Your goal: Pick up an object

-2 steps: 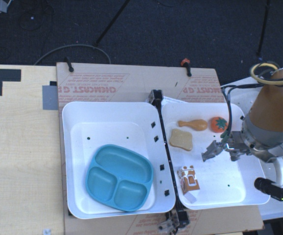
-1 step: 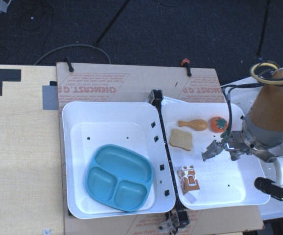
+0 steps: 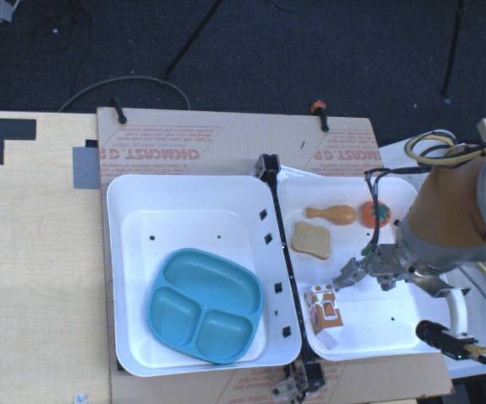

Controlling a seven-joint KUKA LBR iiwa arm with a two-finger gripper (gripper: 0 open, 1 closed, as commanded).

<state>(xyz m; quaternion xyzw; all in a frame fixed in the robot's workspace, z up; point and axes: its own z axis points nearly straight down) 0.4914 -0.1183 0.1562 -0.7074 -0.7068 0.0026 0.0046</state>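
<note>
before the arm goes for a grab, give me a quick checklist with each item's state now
1. Targets in right bin: ok. Bread slice, drumstick, orange toy and carton lie there.
2. Hand over right bin: ok, between bread slice and carton.
3. Hand free of objects: ok, nothing seen between its fingers.
4. Finger opening: cannot tell.
5. Targets apart: ok for carton and bread slice; drumstick lies close to orange toy.
6. Blue plate out of the way: ok, in left bin.

Hidden under the arm (image 3: pixel 449 217): right wall of the right bin (image 3: pixel 352 348). Unreadably small: print on the carton (image 3: pixel 324 307).
</note>
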